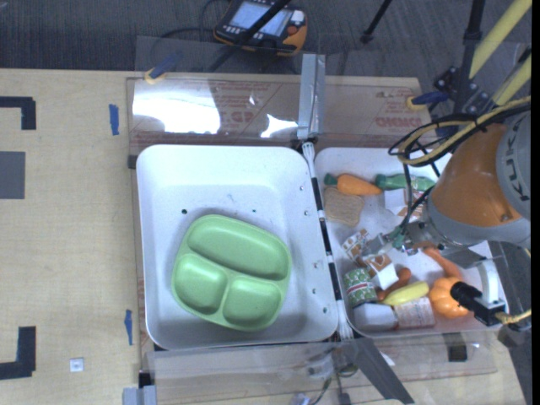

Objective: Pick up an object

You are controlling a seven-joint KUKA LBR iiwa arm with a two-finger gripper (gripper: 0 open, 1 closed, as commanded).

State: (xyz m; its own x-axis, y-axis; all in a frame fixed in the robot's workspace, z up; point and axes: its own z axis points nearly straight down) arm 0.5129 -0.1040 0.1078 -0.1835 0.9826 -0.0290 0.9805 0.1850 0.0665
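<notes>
Orange-banded arm hangs over the right bin, its gripper low among crowded toy food, grip state impossible to tell; the carrot lies beyond the fingers, and such packing risks a pinched edge or nothing.

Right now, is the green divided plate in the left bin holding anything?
Empty. The green divided plate lies flat in the left bin, and all three compartments show bare green.

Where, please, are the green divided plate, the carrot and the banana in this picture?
Green divided plate [232,270]: camera view, on the ridge between its compartments, in the left bin.
Carrot [356,185]: camera view, mid-body, at the right bin's far end.
Banana [407,293]: camera view, middle of its yellow length.
</notes>
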